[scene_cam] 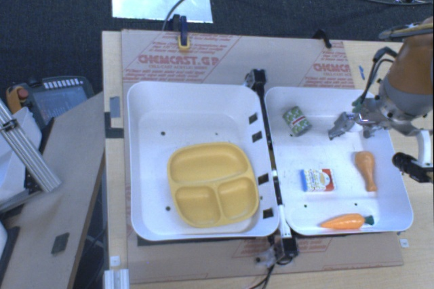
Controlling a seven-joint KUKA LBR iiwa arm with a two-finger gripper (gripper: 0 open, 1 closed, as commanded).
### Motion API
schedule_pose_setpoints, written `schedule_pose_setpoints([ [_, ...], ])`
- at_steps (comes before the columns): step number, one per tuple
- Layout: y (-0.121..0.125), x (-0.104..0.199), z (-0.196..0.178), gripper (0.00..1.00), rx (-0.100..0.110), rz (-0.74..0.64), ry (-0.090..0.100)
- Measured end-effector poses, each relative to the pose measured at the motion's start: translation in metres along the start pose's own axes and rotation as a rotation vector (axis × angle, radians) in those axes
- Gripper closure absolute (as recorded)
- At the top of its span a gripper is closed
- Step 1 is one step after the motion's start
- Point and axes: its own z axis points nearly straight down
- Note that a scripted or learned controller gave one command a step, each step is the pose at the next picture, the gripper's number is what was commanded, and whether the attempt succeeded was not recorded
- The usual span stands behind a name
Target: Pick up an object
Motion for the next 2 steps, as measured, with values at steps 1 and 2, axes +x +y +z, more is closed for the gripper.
schedule_pose_setpoints([
  [1,-0.007,-0.003,0.045,0.00,-0.002,0.000,0.000],
  [2,-0.005,-0.004,0.032,1.00,-0.007,-0.001,-0.002],
])
